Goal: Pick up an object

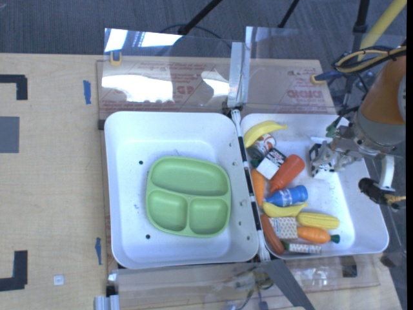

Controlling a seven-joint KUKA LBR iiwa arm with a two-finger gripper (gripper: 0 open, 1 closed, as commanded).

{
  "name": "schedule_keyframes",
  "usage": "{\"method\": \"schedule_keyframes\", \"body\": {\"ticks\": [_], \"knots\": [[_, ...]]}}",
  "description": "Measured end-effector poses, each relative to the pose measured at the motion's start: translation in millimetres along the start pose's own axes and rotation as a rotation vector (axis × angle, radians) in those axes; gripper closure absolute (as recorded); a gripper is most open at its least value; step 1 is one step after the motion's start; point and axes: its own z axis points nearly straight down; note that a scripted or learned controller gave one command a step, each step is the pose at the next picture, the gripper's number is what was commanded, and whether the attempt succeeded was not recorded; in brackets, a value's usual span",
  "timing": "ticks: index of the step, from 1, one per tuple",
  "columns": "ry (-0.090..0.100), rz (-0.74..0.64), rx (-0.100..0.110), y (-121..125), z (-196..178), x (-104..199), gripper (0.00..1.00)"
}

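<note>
— So where are the things it could pick? Has it got one yet?

— Not as far as I can see. They are all lying in the right bin (368,237), heaped against its left wall: a yellow banana (263,132) at the far end, a big orange carrot (286,172) slanting below it, a blue bottle (290,195) just under the carrot, then a corn cob (317,221) and a small carrot (314,235) near the front edge. Nothing looks lifted; every piece rests on the bin floor or on its neighbours.

— And the gripper?

— The gripper (321,163) hangs over the right half of that same bin, near the big carrot's tip but apart from it, above bare white floor. The grey arm with its orange band comes in behind it from the right.

— Jaws open or closed?

— I cannot tell from here. The wrist and cabling clutter that spot, and the end of the tool is small and dark against the bin. What I can say is that no toy sits at its tip.

— So the job is barely begun?

— I judge so: the pick itself is all left to do, reaching a toy, closing on it and raising it.

— The other bin?

— The left bin (122,173) holds a green divided plate (188,195), well apart from the arm.
</note>
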Motion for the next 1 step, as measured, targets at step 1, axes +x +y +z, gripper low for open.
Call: {"method": "schedule_keyframes", "body": {"ticks": [1], "knots": [[0.002, 0.038, 0.002, -25.0, -78.1, 72.2, 1.0]]}}
